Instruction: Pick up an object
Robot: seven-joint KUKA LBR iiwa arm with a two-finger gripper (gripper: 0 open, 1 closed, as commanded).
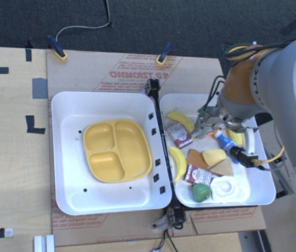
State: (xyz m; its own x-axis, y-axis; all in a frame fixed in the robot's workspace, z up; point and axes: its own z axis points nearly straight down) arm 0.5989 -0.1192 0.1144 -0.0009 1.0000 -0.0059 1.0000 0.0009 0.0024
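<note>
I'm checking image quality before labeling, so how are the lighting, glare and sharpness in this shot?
Camera view: lighting is even and soft, with faint shadows inside the left bin; the white bins look bright, near washed out; the yellow tray reads clearly; the small items around the claw are soft and hard to separate.

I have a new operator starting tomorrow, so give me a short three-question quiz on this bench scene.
1. True or false: the yellow divided plate lies in the left bin.
2. Which item sits nearest the front edge of the right bin? A) the green toy B) the upper banana C) the blue-capped tube
3. Fill in: the gripper is over the ____ bin.

Key: 1 true; 2 A; 3 right.
</note>
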